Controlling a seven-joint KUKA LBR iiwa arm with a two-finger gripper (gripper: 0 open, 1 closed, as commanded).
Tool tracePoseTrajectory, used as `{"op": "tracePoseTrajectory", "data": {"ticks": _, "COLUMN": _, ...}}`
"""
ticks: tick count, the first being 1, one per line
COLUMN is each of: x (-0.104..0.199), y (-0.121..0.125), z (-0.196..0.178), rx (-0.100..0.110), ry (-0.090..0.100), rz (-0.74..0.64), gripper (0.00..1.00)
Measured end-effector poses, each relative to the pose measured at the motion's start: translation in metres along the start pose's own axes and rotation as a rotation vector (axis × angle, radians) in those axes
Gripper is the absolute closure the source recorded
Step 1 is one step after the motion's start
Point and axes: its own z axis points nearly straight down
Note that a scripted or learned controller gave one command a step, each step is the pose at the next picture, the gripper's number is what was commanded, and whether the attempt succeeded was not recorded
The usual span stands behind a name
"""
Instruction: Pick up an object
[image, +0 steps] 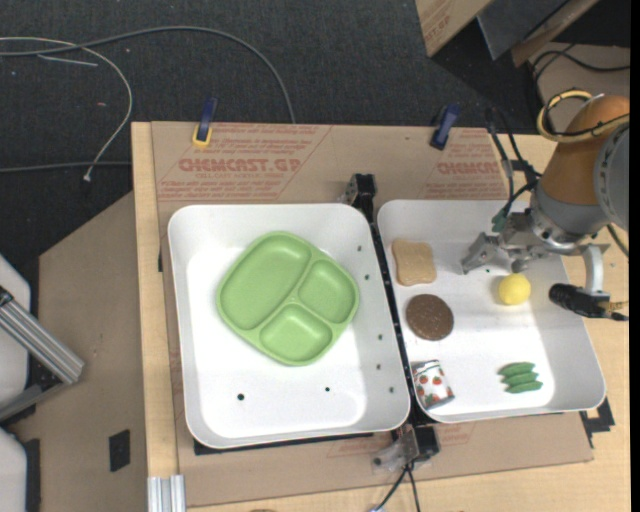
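The right bin (560, 345) holds a tan slice of toast (413, 262), a round brown patty (430, 316), a yellow ball (513, 290), a green pea pod (520, 377) and a small white can with red marks (431, 383) lying at the bin's front left corner. My gripper (493, 260) hangs low over the back of the right bin, between the toast and the yellow ball. Its fingers are spread, and nothing sits between them. The ball lies just in front and to the right of the fingertips.
The left bin (200, 390) holds a green divided plate (288, 297) in its middle. A black divider (385, 300) runs between the two bins. Blue clamps (206, 118) hold the cardboard at the back edge.
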Motion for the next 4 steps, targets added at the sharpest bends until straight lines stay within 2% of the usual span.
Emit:
{"op": "tracePoseTrajectory", "data": {"ticks": 1, "x": 0.000, "y": 0.002, "z": -0.013, "rx": -0.005, "ry": -0.001, "rz": -0.001, "gripper": 1.00}}
{"op": "tracePoseTrajectory", "data": {"ticks": 2, "x": 0.008, "y": 0.003, "z": -0.061, "rx": -0.010, "ry": -0.003, "rz": 0.000, "gripper": 1.00}}
{"op": "tracePoseTrajectory", "data": {"ticks": 3, "x": 0.003, "y": 0.001, "z": -0.125, "rx": -0.013, "ry": -0.004, "rz": 0.001, "gripper": 1.00}}
{"op": "tracePoseTrajectory", "data": {"ticks": 4, "x": 0.003, "y": 0.002, "z": -0.153, "rx": -0.009, "ry": -0.003, "rz": 0.001, "gripper": 1.00}}
